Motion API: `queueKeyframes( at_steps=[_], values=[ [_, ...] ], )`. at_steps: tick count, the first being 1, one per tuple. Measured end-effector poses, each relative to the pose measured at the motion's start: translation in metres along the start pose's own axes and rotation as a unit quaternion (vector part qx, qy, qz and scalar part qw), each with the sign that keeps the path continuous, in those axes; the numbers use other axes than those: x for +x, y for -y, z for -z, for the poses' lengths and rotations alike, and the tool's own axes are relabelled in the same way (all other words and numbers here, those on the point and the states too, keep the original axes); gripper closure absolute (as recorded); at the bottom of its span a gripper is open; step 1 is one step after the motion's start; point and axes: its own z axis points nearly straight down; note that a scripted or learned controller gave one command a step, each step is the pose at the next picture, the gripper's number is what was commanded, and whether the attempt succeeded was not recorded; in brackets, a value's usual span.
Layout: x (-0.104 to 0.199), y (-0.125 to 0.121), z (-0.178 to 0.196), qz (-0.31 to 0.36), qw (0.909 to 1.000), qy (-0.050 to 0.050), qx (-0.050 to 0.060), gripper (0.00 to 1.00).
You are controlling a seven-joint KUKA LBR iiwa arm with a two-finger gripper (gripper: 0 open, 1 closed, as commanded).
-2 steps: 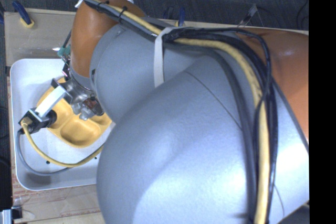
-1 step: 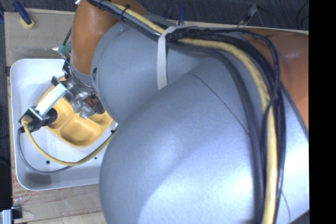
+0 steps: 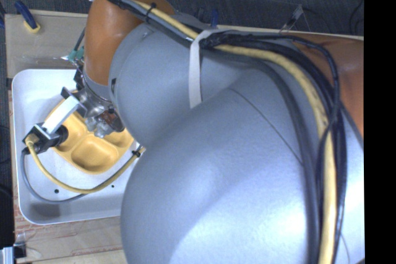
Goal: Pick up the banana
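The banana cannot be picked out for certain. The likeliest candidate is a rounded yellow mass (image 3: 93, 151) lying in the left white bin (image 3: 17, 195), near the middle of its floor and directly under the robot's wrist. It could be the fruit, or it could be part of the tool itself. A pale bar with a black end (image 3: 46, 130) slants across its left edge, and a thin yellow cable (image 3: 62, 185) loops around it along the bin floor. The gripper (image 3: 98, 122) hangs just above this yellow mass, apparently touching or nearly touching it, and whether the claw is apart or together cannot be told from here. Above it sits the orange band (image 3: 108, 15), and the broad grey arm (image 3: 235, 151) covers the whole right and centre of the scene. A banana should be light, slightly soft and smooth-skinned, easily bruised and prone to rolling. It is best taken across its thick middle, squeezed gently across the narrow width, not at the tapering ends.
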Motion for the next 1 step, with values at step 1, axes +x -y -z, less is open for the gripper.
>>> queueKeyframes(
  at_steps=[1],
  values=[
    [0.0005,0.0007,0.0090,0.003,1.0000,0.000,0.000,1.00]
  ],
)
